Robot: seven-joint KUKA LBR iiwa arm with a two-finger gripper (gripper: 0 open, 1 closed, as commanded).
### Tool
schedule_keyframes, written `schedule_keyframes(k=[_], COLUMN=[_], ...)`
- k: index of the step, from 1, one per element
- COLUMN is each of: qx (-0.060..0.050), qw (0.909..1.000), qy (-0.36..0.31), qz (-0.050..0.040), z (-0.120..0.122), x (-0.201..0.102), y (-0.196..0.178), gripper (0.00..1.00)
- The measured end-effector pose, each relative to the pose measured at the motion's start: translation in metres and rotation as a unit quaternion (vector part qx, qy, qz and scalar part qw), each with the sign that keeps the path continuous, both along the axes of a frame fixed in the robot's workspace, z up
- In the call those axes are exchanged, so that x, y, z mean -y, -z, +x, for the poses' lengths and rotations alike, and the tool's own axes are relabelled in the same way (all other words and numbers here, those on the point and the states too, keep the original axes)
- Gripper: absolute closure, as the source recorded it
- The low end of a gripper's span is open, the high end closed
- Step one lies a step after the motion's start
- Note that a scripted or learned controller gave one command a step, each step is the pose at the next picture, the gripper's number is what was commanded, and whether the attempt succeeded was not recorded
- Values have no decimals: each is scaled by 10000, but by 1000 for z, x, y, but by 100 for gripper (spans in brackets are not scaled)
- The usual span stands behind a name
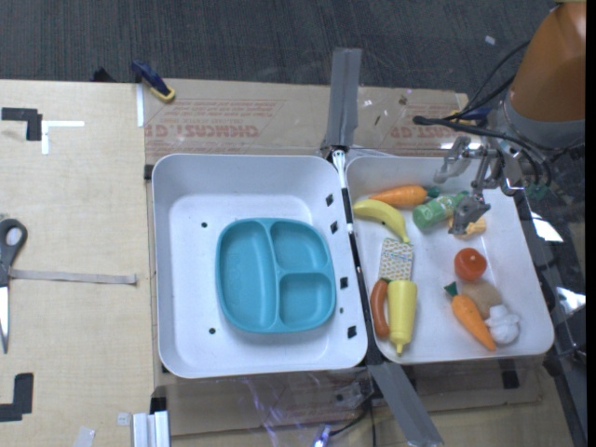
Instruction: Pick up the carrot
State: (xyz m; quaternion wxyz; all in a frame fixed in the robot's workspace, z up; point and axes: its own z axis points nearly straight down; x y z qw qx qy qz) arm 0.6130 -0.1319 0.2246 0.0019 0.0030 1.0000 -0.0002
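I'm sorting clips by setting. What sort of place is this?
Probably a robotics lab bench: two white bins taped to cardboard, toy food such as a carrot and banana, and scissors nearby.

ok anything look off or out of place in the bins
Nothing spilled or broken. The toy food is jumbled loosely in the right bin; the carrot lies slanted near its front, beside a white clump. The gripper hangs at the back, away from it.

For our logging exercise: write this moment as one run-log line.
task: pick up carrot | carrot: lying in right bin, front right | gripper: above bin's back, apart from carrot | status: not grasped
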Motion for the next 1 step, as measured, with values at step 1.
schedule_keyframes(k=[1], qx=[-3], qw=[9984], qy=[567], qz=[0], z=[17], x=[-3], y=[86], gripper=[0])
